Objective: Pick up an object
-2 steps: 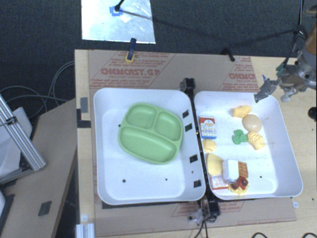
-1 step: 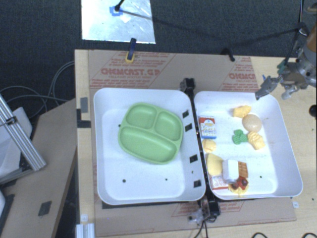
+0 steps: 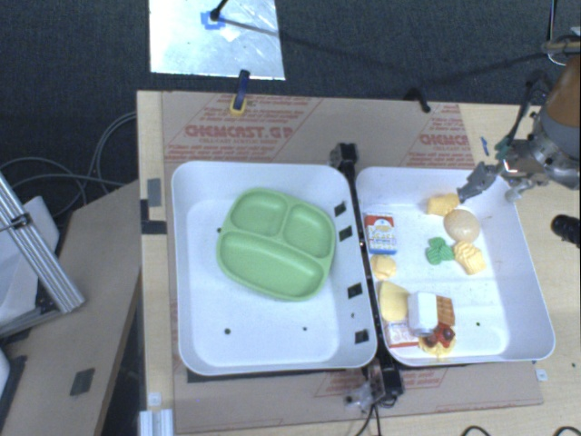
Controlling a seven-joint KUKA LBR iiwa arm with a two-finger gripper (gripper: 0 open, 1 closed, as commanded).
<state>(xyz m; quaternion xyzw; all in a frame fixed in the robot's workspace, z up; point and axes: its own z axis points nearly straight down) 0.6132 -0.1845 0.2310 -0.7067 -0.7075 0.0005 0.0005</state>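
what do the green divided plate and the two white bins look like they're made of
Green divided plate: looks like moulded plastic, matte to satin, judging by its even pastel colour, rounded compartment ridges and soft sheen.

Left bin and right bin: probably thin formed plastic, smooth and slightly glossy, with rounded corners and a rolled rim. Coated metal can't be ruled out from this view.

The arm (image 3: pixel 558 125) enters at the right edge as a rounded, bulky body, its upper part an orange-tan band and the section below it pale grey metal with a glossy sheen. A thin dark cable runs across above it toward the edge of the frame. Small blue marks sit on the grey housing near the wrist. The gripper (image 3: pixel 490 178) is grey and slender, with a light-coloured finger tapering to a narrow tip; its finer details are too small to make out.
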